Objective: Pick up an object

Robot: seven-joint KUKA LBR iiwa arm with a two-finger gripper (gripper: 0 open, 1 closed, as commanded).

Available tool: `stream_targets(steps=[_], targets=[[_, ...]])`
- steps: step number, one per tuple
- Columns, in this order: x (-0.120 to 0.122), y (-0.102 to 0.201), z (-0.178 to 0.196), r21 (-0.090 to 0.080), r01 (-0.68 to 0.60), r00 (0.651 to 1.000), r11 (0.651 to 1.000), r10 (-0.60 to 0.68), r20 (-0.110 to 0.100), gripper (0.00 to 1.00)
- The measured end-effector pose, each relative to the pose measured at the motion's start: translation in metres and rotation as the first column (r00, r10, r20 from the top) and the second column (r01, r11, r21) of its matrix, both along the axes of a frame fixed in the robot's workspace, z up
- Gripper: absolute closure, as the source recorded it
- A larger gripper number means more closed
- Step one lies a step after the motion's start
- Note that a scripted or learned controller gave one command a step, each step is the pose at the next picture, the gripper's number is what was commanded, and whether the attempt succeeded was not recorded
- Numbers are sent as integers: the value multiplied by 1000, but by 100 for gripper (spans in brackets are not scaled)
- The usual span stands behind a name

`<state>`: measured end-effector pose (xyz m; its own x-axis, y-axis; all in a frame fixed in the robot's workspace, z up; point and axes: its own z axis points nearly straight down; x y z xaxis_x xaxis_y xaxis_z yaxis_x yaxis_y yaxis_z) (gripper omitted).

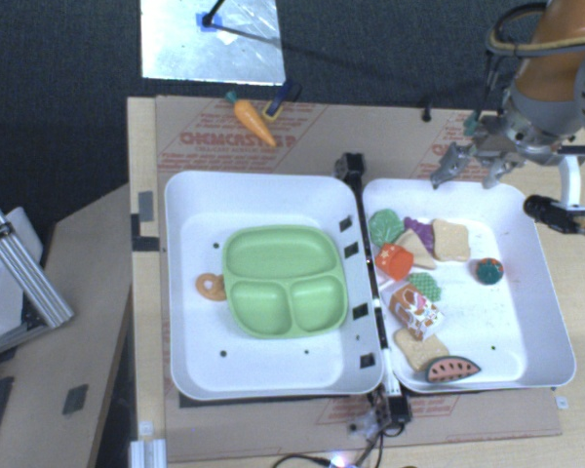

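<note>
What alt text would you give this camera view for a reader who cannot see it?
The gripper hangs open above the far rim of the right bin, which holds a cluster of toy foods. The left bin holds a green divided plate and a small pretzel; a toy carrot lies behind it.

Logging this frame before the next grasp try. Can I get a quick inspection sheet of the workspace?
Surface: bench bearing two white bins side by side, left bin and right bin.
Job's things: right bin holds toy foods in a loose cluster: bread slice, watermelon slice, teal ball, red-orange piece, decorated cake block.
Clutter: green divided plate and small pretzel ring in the left bin; toy carrot on the bench behind the bins.
Grippers: gripper open, above the right bin's far rim, holding nothing.
Cables: black cable across the dark floor.
Surroundings: silver sheet on the floor; metal frame at left.
</note>
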<state>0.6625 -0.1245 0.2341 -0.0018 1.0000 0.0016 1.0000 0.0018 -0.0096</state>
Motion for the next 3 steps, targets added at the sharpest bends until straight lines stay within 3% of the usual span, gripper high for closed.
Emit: stream_targets(steps=[1,3], targets=[[2,0,7,-2,-1,1000,1000,2,11,0],[-5,10,-109,-1,-3,1000,1000,3,7,0]])
